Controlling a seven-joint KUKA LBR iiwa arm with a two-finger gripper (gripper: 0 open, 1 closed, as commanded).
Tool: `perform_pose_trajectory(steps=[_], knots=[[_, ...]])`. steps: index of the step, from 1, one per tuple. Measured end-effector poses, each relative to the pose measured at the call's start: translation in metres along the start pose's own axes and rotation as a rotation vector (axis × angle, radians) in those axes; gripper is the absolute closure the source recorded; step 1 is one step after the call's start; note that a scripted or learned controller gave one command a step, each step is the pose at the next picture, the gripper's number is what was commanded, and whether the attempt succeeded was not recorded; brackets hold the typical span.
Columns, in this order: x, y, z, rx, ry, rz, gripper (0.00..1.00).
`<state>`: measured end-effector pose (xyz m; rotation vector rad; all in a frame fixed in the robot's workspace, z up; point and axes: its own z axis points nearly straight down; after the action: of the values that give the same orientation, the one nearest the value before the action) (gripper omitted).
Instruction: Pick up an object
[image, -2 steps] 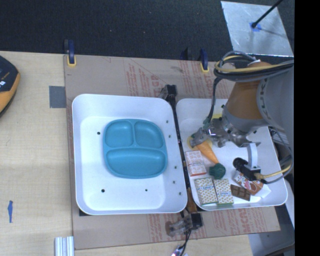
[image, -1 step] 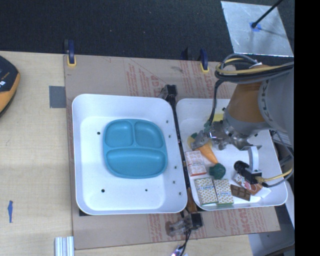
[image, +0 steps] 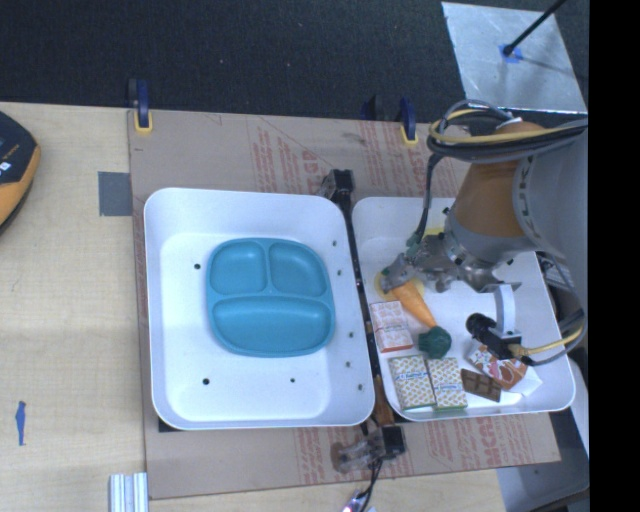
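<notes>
The pale wooden surface (image: 70, 330) bears two shallow white plastic bins. The left bin (image: 170, 380) holds a blue three-compartment plate (image: 268, 296). The grey arm (image: 520, 205) reaches into the right bin (image: 555, 385), its claw (image: 415, 268) low over an orange carrot-shaped toy (image: 418, 303). Small cartons (image: 428, 383) and a dark green ball (image: 435, 343) lie nearby. Nothing looks lifted yet; whether the claw is apart or together, I cannot tell.

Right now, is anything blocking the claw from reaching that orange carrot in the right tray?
Nothing visible does. The gripper hangs right above the carrot, at its upper end. The small boxes and green ball lie beside it, not over it.
</notes>
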<state>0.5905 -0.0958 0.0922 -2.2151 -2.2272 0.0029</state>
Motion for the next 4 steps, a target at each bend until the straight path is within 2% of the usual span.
perform_pose_trajectory(steps=[2,3,4], knots=[[-0.002,0.003,0.0,-0.001,-0.001,0.002,0.0],[0.002,-0.019,0.001,0.006,0.001,0.003,0.0],[-0.001,-0.003,0.0,-0.001,0.001,0.001,0.0]])
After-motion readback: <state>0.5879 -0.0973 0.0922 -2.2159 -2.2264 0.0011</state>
